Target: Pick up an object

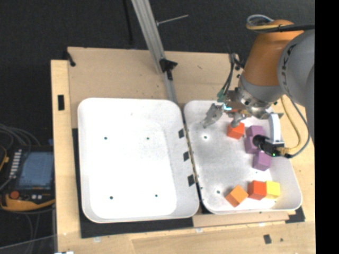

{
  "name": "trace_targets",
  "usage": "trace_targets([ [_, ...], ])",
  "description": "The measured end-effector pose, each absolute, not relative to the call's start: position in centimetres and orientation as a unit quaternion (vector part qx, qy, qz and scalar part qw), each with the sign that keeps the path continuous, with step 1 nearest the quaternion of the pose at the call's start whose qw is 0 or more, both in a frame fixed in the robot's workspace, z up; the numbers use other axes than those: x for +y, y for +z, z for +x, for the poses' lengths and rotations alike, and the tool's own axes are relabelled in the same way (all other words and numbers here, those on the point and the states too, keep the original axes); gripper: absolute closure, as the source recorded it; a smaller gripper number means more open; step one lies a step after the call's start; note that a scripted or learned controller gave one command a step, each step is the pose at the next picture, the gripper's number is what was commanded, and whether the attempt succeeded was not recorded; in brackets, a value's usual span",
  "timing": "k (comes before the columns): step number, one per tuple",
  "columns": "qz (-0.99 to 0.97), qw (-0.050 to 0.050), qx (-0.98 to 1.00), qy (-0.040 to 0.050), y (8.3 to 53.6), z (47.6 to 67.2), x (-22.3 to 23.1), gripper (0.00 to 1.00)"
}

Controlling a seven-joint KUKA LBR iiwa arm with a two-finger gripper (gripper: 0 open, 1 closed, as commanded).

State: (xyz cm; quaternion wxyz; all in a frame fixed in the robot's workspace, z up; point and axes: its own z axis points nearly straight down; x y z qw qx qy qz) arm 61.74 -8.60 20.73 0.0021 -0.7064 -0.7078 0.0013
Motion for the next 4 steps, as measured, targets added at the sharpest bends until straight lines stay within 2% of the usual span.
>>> trace_targets([
  [1, -0.707, 0.000, -0.708, -0.0007, 21.0, 61.9, -8.6, 0.00],
  [2, -0.708, 0.001, -0.706, 0.0019, 16.7, 62.2, -8.6, 0.00],
  [3, -0.708, 0.001, -0.706, 0.0023, 12.0, 61.7, -9.7, 0.00],
  [4, -0.709, 0.000, -0.706, 0.0017, 9.6, 61.7, -9.8, 0.00],
])
